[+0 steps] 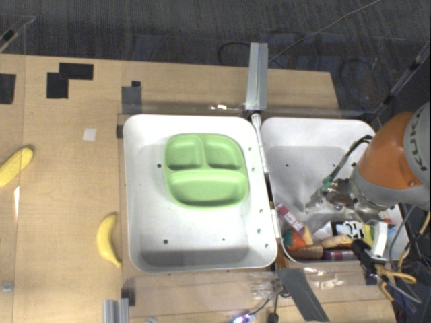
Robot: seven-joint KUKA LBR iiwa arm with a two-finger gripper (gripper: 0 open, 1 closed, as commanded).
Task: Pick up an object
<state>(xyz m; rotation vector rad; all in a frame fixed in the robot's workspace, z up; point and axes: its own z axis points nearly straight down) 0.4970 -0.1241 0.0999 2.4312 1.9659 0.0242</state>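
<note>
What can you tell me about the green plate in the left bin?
The green plate is a pale green divided tray with rounded corners, apparently matte plastic. It has three compartments: two smaller ones on the far side and one wide one on the near side, all bare. It lies flat and right way up on the floor of the left bin, toward the far half and slightly right of centre. Nothing else touches it, and the arm is over the other bin.
</note>
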